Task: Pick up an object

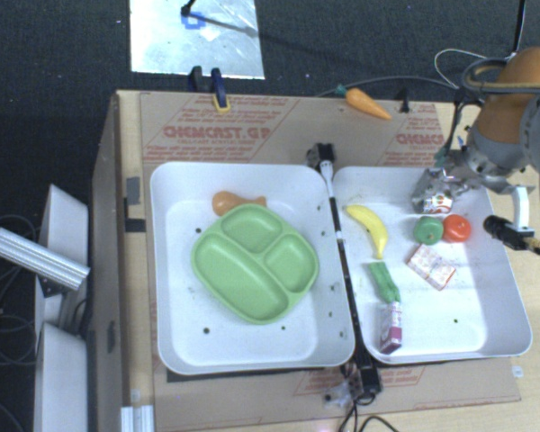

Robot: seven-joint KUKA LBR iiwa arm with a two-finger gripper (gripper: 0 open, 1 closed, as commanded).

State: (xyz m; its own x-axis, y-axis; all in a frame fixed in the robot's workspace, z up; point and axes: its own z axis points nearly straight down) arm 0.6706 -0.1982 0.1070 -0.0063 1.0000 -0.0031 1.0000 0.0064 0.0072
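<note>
Whether the jaws (435, 194) are parted I cannot tell, and hovering just above 2 crowded items, green ball (427, 231) and red ball (456, 229), they risk nudging both away.

Stuff you can't really make out

The arm (522, 106) runs off the right edge, the claw (436, 192) is a blurry grey lump (fingers unreadable), and the green plate (255, 262) hides part of the orange thing (229, 202).
</note>
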